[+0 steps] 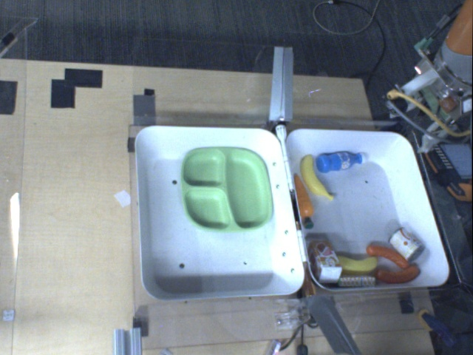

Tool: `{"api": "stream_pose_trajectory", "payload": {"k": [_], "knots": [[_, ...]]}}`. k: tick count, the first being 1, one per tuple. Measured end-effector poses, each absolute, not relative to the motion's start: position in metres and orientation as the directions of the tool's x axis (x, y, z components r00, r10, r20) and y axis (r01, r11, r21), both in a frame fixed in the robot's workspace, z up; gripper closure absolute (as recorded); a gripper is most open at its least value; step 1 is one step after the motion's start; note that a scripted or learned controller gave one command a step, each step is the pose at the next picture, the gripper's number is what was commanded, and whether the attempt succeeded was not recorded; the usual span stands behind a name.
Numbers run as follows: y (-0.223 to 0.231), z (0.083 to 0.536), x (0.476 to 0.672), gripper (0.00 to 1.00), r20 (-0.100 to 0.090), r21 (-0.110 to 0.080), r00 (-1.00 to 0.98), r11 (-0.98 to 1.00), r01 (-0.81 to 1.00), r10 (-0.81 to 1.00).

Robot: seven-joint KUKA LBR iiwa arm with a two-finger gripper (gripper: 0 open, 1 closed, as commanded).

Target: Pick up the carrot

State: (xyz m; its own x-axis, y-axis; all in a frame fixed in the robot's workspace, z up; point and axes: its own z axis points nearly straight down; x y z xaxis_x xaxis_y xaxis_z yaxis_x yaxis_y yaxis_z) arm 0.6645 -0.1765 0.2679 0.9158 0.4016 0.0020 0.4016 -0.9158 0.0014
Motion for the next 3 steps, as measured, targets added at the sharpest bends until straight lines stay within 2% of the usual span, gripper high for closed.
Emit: {"api": "stream_pose_trajectory", "payload": {"k": [1, 3], "knots": [[-0.204, 0.248, 0.661, 0.00, 0.003, 0.001, 0.964, -0.964, 0.265, 0.265], [-0.203, 0.174, 0.664, 0.00, 0.002, 0.000, 0.978, -0.978, 0.211, 0.211]]}}
